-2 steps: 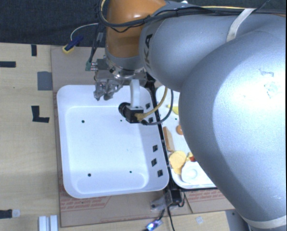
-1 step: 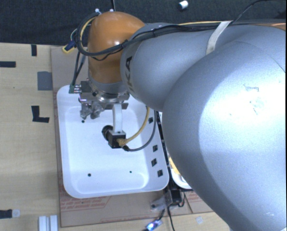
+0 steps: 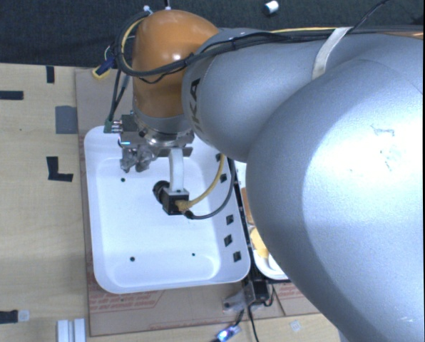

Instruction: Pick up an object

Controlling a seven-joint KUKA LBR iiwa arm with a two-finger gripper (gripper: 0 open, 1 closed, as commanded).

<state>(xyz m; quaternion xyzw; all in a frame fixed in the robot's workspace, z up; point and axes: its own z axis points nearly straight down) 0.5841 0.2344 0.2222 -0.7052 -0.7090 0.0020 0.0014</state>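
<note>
**Jaws over the left bin, approach stage of a pick.** The jaws hang low above the far left part of the left bin (image 3: 162,251), close to its back wall. From this slant I cannot tell whether they are open or closed. The floor just beside them is white, marked with a few small dark dots (image 3: 132,258) that I judge to be fixings rather than goods.

To do the step well, I would not close here. I would lift clear of the rim and carry the jaws to the one candidate I can make out, a tan thing (image 3: 257,250). There I would centre over it, spread wide, and come straight down so that neither side strikes a bin wall.

The tan thing lies at the near left edge of the right bin (image 3: 269,268), mostly hidden under the arm (image 3: 326,155), and I cannot say what it is. It sits well apart from the jaws, to their right and nearer the camera, across the wall between the bins. Both bins rest on the bench (image 3: 27,226).
</note>
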